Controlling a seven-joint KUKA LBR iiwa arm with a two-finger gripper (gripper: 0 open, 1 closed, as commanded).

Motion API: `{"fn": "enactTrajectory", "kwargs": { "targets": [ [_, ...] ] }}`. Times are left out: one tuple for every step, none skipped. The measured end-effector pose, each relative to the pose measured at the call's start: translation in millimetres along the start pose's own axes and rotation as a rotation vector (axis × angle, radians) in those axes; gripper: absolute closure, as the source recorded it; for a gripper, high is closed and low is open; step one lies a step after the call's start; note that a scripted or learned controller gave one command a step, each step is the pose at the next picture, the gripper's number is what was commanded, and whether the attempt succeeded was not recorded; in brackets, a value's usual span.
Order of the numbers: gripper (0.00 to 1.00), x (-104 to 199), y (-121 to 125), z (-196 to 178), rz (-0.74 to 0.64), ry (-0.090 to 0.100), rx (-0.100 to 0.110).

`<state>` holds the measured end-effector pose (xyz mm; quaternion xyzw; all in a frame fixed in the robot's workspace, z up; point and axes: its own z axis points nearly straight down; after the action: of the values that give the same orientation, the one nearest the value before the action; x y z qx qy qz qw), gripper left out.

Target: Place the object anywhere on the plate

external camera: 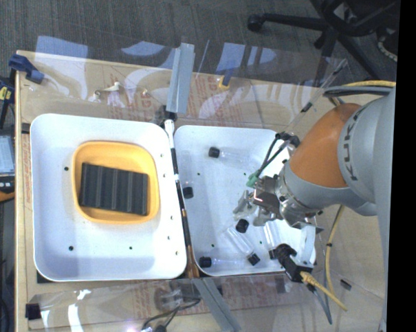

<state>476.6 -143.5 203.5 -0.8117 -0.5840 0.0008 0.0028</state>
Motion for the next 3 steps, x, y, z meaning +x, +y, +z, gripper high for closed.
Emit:
{"fn": "enactTrajectory", "kwargs": {
  "targets": [
    [1.00,44,8,-68,-0.158,-0.002,-0.002],
    [1.00,112,17,-31,-0.380,-0.002,0.002],
    [1.00,144,67,-1,-0.561,-0.003,-0.002]
  ]
}}
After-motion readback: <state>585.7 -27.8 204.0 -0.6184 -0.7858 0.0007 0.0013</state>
